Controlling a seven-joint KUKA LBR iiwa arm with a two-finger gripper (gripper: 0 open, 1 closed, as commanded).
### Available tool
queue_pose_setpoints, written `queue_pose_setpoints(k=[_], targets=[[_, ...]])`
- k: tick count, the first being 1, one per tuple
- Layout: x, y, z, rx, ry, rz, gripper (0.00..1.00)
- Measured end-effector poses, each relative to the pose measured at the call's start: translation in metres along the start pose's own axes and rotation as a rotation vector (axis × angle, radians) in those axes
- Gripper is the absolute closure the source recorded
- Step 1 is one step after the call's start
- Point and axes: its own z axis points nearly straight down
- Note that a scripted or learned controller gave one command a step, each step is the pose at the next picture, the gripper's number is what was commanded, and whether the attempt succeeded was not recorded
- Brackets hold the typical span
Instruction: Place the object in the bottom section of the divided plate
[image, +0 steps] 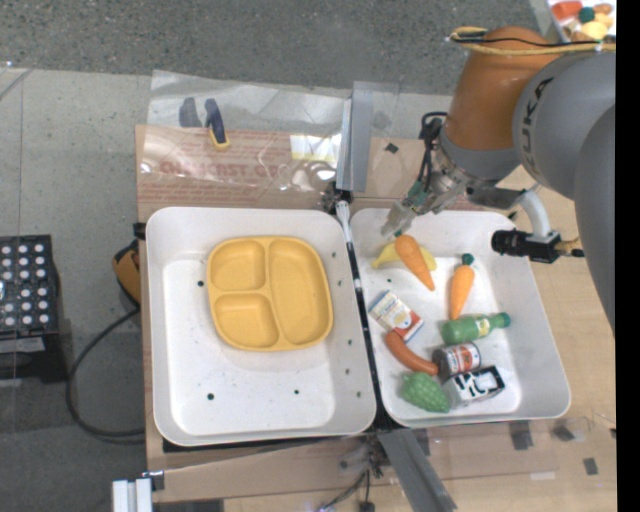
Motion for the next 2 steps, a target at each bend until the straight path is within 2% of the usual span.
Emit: queue_pose_setpoints(k=[1,2], targets=[[0.063,0.025,-0.001,0.002,-0.001,0.052,1.00],[0.126,0.065,0.001,0.003,-0.001,0.050,1.00]])
